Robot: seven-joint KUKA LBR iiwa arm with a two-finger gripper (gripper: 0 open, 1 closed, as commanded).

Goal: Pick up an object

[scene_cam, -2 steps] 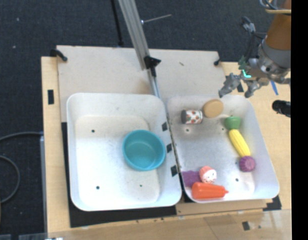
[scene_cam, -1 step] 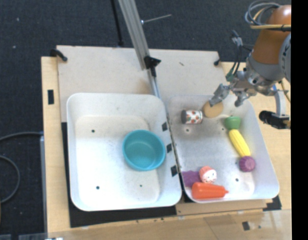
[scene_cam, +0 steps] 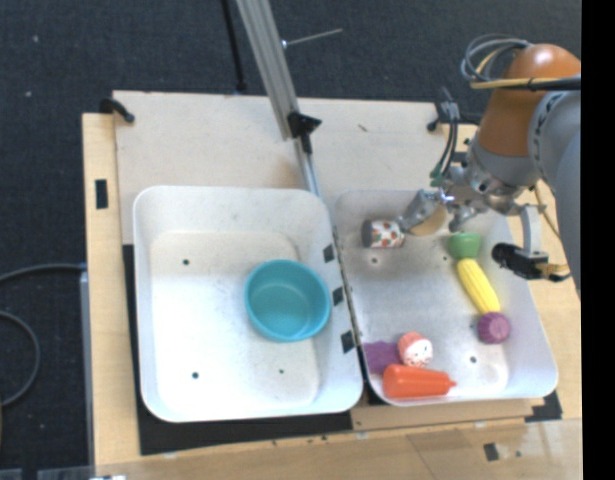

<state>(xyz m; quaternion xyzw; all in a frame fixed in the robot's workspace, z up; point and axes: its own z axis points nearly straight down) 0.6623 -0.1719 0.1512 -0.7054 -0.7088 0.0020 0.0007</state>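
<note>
The gripper (scene_cam: 419,211) is seen low over the far part of the right bin (scene_cam: 532,383), reaching in from the right; whether it is spread or closed cannot be told at this size, and nothing can be made out in its grasp. The nearest thing is a small cup (scene_cam: 384,233) with a red-and-white pattern, lying on its side just to the gripper's left and slightly nearer the camera; its long axis appears to run roughly left to right, about in line with the reach. A short move leftward and down is judged to be what a pick of the cup turns on. Well apart, toward the near edge, a yellow corn cob (scene_cam: 477,284), a purple ball (scene_cam: 493,327) and an orange carrot (scene_cam: 417,380) are found; a blue bowl (scene_cam: 287,300) is seen in the left bin (scene_cam: 162,213).
</note>
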